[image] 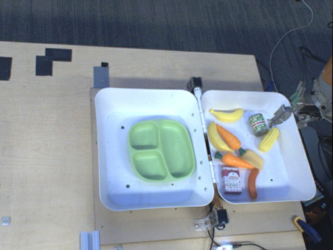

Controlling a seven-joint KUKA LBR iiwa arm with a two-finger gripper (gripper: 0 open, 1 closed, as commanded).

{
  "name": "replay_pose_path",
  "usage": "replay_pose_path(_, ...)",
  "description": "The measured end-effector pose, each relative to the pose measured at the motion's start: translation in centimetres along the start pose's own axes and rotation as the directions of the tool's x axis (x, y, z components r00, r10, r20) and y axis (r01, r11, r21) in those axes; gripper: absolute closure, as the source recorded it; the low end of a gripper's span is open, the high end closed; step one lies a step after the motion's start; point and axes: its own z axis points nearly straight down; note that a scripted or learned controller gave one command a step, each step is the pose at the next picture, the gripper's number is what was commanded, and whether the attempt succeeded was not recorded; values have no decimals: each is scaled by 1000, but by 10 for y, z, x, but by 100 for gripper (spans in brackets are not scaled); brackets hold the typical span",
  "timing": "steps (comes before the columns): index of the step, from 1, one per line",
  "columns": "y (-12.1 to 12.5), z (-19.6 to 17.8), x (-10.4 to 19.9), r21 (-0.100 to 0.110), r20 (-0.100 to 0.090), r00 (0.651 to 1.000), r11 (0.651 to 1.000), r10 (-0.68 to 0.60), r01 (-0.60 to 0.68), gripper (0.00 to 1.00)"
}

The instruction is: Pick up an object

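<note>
Tool – fingers indistinct – beside can

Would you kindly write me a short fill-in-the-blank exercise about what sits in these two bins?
1. The green divided plate lies in the ____ bin.
2. The plate has ____ compartments.
3. The small can lies in the ____ bin, beside the corn cob.
4. The pincer hangs over the ____ bin.

Missing words: left; three; right; right

Robotics lab setup: plywood bench with black tape marks, two white bins clamped side by side, toy plastic food, loose cables over grey carpet floor, robot arm at edge.
</note>
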Motion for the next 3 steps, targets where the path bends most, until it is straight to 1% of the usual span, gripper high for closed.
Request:
replay_pose_path(1,5,141,-12,-2,0,1000,1000,0,0,0)
replay_pose_path(2,6,131,-12,-5,1,1000,1000,-1,1,100)
replay_pose_path(3,-33,38,55,-3,-1,1000,1000,-1,1,100)
